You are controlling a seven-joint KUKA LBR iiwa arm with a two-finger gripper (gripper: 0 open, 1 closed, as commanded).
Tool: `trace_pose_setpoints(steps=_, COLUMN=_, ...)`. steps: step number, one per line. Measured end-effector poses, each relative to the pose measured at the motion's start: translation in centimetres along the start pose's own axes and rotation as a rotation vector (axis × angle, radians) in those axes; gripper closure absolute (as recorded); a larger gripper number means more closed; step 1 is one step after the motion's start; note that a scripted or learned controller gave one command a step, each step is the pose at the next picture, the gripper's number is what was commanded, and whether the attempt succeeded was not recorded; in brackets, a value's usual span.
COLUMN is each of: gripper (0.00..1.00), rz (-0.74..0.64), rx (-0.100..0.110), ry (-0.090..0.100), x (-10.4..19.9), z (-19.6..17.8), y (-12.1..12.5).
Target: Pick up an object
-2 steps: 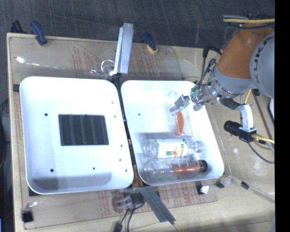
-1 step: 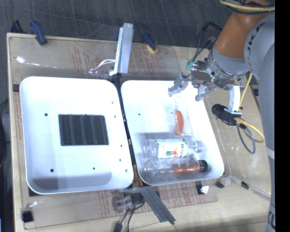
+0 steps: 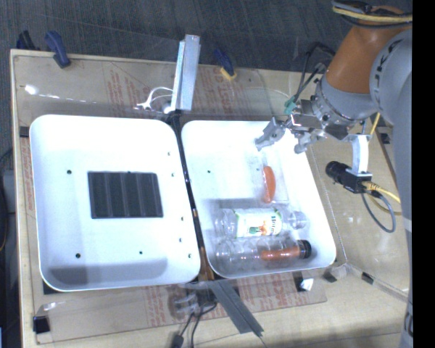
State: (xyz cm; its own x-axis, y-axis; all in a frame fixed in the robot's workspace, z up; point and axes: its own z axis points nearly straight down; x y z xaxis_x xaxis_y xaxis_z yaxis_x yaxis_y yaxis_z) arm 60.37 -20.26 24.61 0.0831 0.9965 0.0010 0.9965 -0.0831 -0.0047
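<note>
Camera view: tool [image 3: 286, 139] open, empty, above right bin [image 3: 203, 143].

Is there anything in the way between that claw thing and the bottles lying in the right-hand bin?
Nothing visible blocks it. The gripper hovers over the right bin's far end, jaws apart; bare white floor lies between it and the small orange bottle, with the clear bottles farther toward the near wall.

A robotics lab is suggested: a wooden desk [image 3: 94, 85] is fitted with two white bins [image 3: 58, 143] clamped in place by blue clamps [image 3: 56, 48], cables [image 3: 380, 201] are strung beside a grey and orange arm [image 3: 362, 56], and dark carpet [image 3: 130, 6] lies beyond.
</note>
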Motion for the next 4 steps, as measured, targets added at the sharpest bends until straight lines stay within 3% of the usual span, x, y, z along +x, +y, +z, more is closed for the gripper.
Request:
trace_pose_setpoints(steps=1, gripper=0.0, rz=-0.062, rx=0.0, ry=-0.001, x=-0.6, z=5.6, y=-1.9)
trace_pose_setpoints(steps=2, gripper=0.0, rz=-0.086, rx=0.002, ry=-0.001, x=-0.6, z=9.0, y=-1.6)
trace_pose_setpoints(steps=3, gripper=0.0, rz=-0.144, rx=-0.041, ry=-0.015, x=-1.0, z=11.9, y=0.9)
trace_pose_setpoints(steps=4, gripper=1.0, rz=-0.146, rx=-0.041, ry=-0.017, x=-1.0, z=10.8, y=0.9)
